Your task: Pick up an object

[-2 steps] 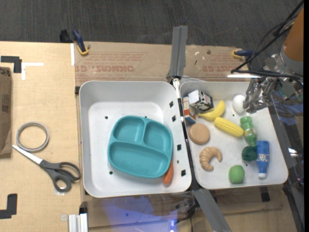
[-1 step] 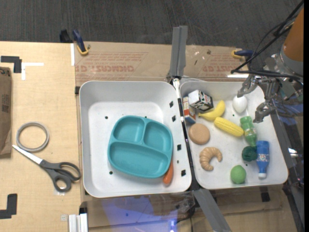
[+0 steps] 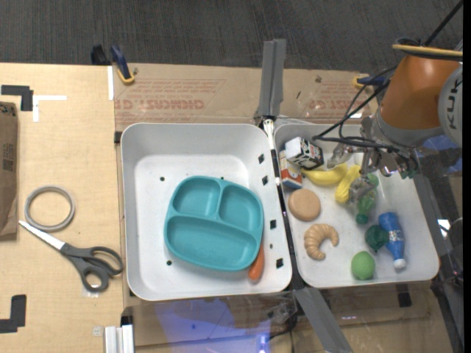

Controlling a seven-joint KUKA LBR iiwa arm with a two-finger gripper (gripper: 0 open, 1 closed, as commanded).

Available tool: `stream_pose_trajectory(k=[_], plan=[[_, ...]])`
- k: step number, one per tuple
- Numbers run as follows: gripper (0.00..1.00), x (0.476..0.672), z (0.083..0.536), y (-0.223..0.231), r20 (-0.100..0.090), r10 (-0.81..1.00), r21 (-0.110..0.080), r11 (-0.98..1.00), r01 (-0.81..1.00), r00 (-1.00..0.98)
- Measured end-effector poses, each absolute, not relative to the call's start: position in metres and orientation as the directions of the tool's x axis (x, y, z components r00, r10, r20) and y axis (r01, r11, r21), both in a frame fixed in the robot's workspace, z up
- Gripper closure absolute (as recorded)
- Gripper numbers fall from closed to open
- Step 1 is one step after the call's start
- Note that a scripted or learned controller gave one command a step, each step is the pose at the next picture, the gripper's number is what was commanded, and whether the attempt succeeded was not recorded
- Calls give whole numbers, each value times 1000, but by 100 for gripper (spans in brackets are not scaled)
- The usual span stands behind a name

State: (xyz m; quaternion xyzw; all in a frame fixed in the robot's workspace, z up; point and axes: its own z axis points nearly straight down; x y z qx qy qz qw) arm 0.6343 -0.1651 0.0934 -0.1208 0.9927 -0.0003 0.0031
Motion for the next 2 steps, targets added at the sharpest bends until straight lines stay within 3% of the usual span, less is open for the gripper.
stream_pose_trajectory(k=[1, 2], plan=[[0, 579, 93, -138, -3, -282, -1, 959, -282, -959], [0, 630, 93, -179, -6, -304, -2, 953, -304, -953]])
